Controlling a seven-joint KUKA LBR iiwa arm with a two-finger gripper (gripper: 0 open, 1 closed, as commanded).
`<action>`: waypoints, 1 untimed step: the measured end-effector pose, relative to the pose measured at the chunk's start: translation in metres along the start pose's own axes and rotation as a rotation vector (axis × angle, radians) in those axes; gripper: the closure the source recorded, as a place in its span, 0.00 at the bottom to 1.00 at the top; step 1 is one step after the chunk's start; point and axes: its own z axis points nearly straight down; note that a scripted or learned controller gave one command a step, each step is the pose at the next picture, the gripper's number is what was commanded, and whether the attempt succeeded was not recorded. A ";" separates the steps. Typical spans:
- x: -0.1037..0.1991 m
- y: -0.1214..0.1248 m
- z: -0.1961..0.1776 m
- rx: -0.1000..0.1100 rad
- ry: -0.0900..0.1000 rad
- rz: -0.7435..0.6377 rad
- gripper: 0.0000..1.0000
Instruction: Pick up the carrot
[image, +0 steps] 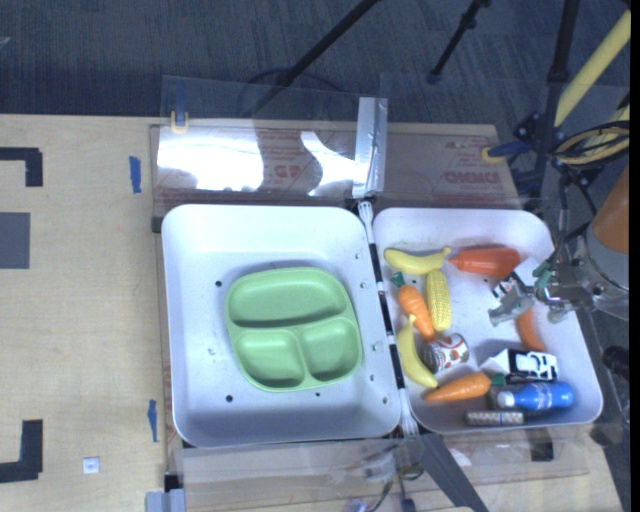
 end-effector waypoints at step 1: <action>-0.038 -0.022 -0.029 -0.004 -0.002 -0.053 0.00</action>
